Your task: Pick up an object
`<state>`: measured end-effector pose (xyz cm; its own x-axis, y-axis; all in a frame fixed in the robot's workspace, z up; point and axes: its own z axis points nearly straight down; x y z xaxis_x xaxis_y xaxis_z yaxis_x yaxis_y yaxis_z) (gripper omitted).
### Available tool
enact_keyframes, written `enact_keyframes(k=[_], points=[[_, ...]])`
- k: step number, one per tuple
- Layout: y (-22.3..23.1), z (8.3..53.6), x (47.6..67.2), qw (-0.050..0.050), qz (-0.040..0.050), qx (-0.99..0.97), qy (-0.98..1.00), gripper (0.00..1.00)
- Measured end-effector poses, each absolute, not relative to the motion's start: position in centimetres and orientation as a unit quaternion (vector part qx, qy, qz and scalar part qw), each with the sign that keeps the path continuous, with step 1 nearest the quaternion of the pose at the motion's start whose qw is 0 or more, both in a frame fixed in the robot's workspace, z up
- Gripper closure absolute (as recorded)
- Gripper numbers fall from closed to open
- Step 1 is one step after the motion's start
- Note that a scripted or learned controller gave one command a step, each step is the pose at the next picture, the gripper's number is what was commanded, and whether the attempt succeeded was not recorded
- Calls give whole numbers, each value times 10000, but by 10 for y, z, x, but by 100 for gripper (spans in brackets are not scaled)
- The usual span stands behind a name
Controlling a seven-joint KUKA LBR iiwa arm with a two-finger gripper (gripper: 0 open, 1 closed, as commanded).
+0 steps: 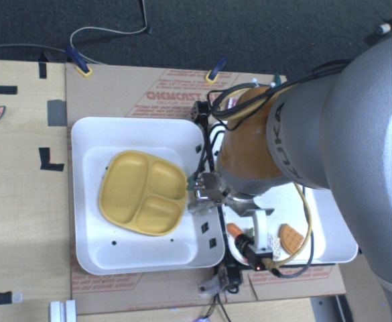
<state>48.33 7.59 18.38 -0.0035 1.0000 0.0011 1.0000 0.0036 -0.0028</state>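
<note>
A yellow three-part tray (143, 192) lies in the left bin (88, 180). The gripper (201, 194) sits at its right edge; its grasp cannot be told.

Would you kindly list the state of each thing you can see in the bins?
Yellow plate: lying flat in the left bin, hollows facing up.
Biscuit: lying in the right bin, partly behind a cable.
Orange piece: lying in the right bin, beside the arm.

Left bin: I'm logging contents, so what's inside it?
The left bin holds a yellow divided plate, lying flat. The gripper sits at the plate's right edge, hiding that part of the bin.
</note>
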Motion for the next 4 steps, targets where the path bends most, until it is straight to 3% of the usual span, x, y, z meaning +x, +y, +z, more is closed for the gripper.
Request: enact_keyframes(k=[1,2,3,4], points=[[133,129,482,17,19,-7062,-7080,100],[132,129,482,15,15,-7066,-7076,0],[133,138,482,30,27,-7062,-7080,100],[133,138,482,31,28,-7062,-7080,0]])
